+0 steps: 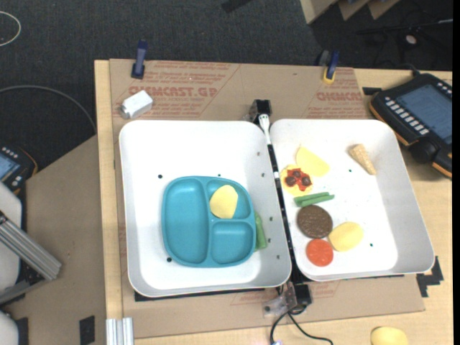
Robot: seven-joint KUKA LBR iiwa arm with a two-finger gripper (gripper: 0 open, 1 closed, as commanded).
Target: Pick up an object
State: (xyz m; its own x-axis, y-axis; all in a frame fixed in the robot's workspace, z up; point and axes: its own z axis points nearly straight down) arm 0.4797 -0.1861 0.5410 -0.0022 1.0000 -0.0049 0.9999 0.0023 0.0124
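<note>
Arm and hand not in frame, so you can't tell whether the hand is apart or together; nothing picked yet.

Left shallow white bin (136, 192): teal plastic divided tray (194, 228) w/ a pale yellow rounded piece (223, 202) in its far-right compartment. Thin green strip (260, 232) wedged between tray's right edge and bin wall.

Right shallow white bin (402, 214): candidates cluster along its left side. Yellow wedge (310, 161), small red/dark piece (296, 179), green stick (313, 199), brown disc (315, 221), red round piece (320, 252), yellow lumpy piece (346, 236). Tan cone (363, 158) sits well apart, far right.

Risks, my read:
- Brown disc, red round piece and yellow lumpy piece are touching or nearly so; a descent there could nudge a neighbour or catch two.
- Flat items (wedge, disc) prob. slip out of a pinch.
- Green strip too near the wall; expect collision.
- Cone looks like your cleanest target: isolated, but may roll.
</note>
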